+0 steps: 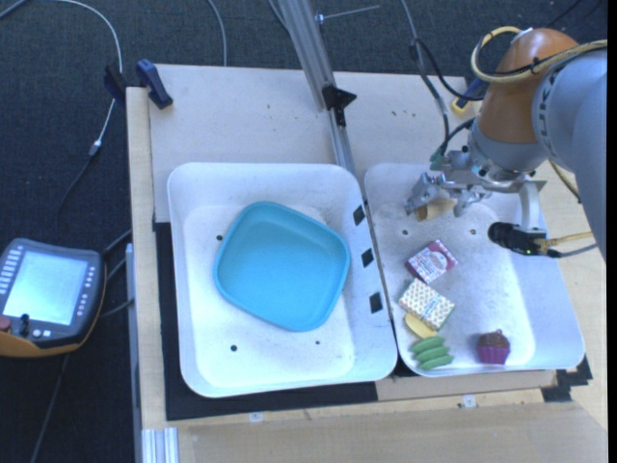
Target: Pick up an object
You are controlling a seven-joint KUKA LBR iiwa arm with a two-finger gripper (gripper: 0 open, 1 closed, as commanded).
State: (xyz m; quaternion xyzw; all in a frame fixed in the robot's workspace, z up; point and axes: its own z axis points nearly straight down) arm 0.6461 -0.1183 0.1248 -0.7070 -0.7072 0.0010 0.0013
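My gripper hangs low over the far end of the right bin, its fingers spread apart. A small tan object shows between the fingers, and I cannot tell whether they touch it. Nearer in the same bin lie a pink box, a yellow-and-white checkered packet, a yellow piece, a green pea pod and a purple object.
The left bin holds a blue square plate. A metal post slants across the bench behind the bins. A teach pendant lies on the floor to the left.
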